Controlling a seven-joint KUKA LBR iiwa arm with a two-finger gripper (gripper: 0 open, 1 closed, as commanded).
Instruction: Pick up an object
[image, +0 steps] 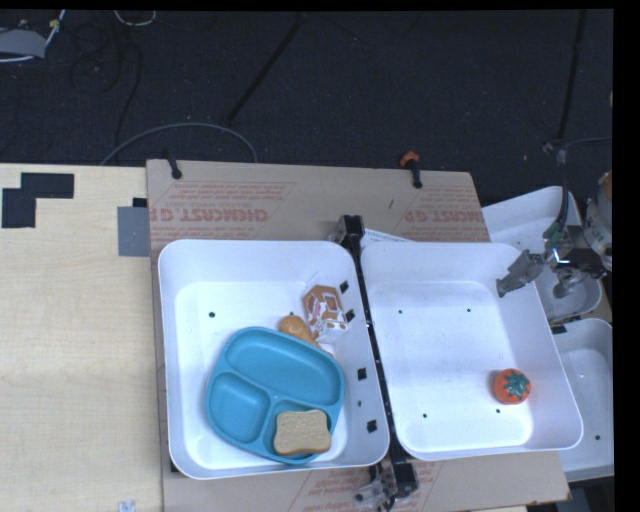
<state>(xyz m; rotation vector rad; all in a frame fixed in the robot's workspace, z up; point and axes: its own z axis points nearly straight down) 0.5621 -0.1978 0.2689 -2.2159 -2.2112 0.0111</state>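
Plainly, the tool (545, 268) is seen at the right bin's (455, 300) upper right edge; whether it is clenched cannot be told. The nearest thing, a small tomato (511, 386) (round, no long axis), lies below it, near the front right corner.

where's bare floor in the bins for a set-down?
Right bin: nearly all of its floor is bare, from the divider across to the tomato toy near its right wall. Left bin: crowded. The blue tray with the bread slice fills its lower middle, wrapper and orange piece above. A bare patch remains at its upper left.
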